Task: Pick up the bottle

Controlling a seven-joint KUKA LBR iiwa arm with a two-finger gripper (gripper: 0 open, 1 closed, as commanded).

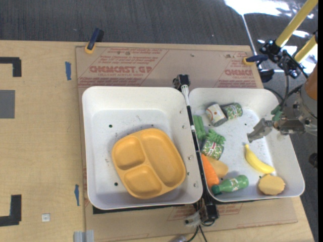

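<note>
Bottle is lying on its side near the bottom of the right bin, green with a white label band, cap end pointing left toward the carrot. A yellowish lumpy thing, maybe a potato, sits just to its right, and a banana lies just above that.

My hand is hovering over the middle-right of that same bin, coming in from the right edge of the frame. Fingers look spread apart with nothing between them, and it's well clear of the bottle.

Rest of the right bin: a small can and a green-labelled jar or can up top, some green leafy veg along the left wall, and a green-and-white packet below it.

Left bin holds a yellow divided plate with three compartments, sitting lower middle.

Surface-wise, both bins sit on a brownish board printed with red "CHEMCAST" lettering, and that lies on a lighter wood-coloured tabletop. Bits of blue tape and black corner marks on the left side of the frame. An orange-and-blue clamp grips the board's top left corner. Beyond the top edge is dark grey carpet-looking floor, with a bright glare patch in the upper right and yellow struts slanting in.
</note>
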